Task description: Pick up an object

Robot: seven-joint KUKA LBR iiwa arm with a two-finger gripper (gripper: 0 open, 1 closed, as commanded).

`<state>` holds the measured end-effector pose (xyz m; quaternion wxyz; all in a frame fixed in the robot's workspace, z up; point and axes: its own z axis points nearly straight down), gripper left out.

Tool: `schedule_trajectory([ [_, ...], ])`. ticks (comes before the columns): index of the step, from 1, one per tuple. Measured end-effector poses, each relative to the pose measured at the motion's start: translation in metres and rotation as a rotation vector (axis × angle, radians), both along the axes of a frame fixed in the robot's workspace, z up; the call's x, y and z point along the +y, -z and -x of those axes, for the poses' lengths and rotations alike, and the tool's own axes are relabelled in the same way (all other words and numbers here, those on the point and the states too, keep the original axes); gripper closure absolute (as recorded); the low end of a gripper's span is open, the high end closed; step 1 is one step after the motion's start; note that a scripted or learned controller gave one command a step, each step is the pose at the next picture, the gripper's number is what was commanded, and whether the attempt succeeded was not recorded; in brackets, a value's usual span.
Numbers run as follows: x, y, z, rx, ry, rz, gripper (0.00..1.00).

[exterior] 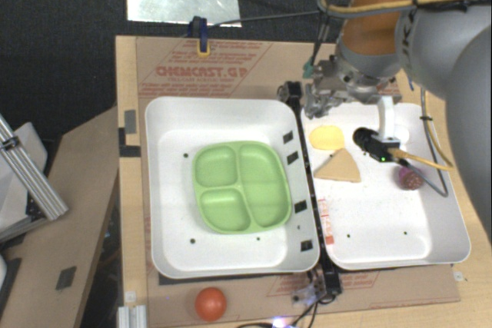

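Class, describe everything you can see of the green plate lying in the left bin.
The green plate is a pale green rectangle with rounded corners. It looks like smooth, matt plastic. Raised ridges divide it into several shallow compartments, all of which look bare. It lies flat and right way up, turned slightly askew, near the middle of the left bin, resting on that bin's white floor. Nothing else touches it.

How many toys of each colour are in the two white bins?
Green: 1, the divided tray
Yellow: 1, the round piece
Tan: 1, the wedge
Purple: 1, the small lump
Total: 4
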<state>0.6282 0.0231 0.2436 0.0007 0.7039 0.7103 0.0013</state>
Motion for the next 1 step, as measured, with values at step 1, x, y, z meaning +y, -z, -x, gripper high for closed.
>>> schedule_trajectory([
  [1, 0.0509, -0.0037, -0.0074, 0.000, 0.000, -0.001, 1.00],
])
